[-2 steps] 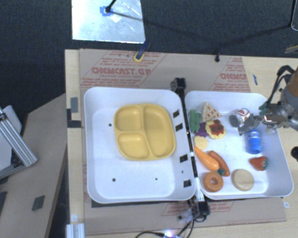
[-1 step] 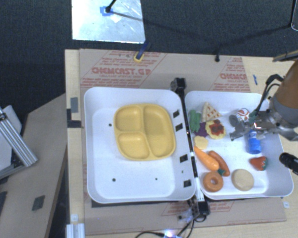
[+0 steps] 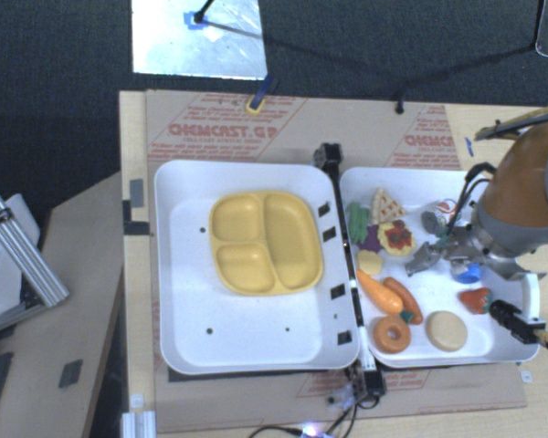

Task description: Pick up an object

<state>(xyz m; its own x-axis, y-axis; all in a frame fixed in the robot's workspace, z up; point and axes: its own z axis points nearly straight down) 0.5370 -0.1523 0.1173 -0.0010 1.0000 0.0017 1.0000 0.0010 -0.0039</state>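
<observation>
Two shallow white bins sit side by side on a bench. The left bin (image 3: 178,272) holds a pale yellow plastic plate with three compartments (image 3: 265,242), lying flat near its centre. The right bin (image 3: 438,190) holds small toy foods: a green vegetable (image 3: 357,219), a pizza slice (image 3: 385,205), a round red-topped piece (image 3: 397,238), an orange carrot (image 3: 380,292), a reddish sausage (image 3: 405,299), a brown doughnut (image 3: 392,334) and a tan bun (image 3: 447,330). Further right lies a red strawberry (image 3: 475,299). The grey arm's gripper (image 3: 427,256) hangs low over the right bin's middle, near the red-topped piece; I cannot tell how its pincer stands.
</observation>
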